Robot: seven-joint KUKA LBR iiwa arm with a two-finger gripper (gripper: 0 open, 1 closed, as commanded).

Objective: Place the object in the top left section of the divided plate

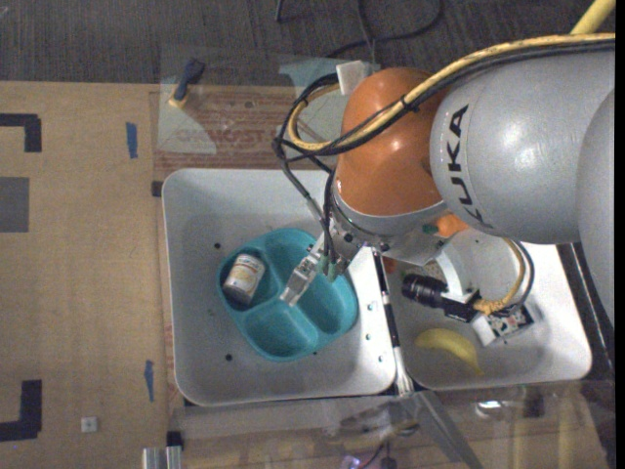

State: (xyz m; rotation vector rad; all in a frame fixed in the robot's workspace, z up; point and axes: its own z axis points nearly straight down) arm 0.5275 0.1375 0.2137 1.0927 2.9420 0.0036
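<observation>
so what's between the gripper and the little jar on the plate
In the camera view, just bare teal plate: one raised divider ridge runs between the gripper and the jar, which lies in the plate's left section. Nothing else sits there.

The grey rounded arm casing (518, 135) carries the brand name KUKA in dark capital letters, partly cut off at one end. The small brown bottle (243, 276) wears a pale label, its print too small to read.

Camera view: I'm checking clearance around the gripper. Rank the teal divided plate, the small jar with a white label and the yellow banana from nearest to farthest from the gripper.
1. Teal divided plate, directly under the gripper.
2. Small jar with a white label, in the plate's left compartment.
3. Yellow banana, in the right bin.
</observation>
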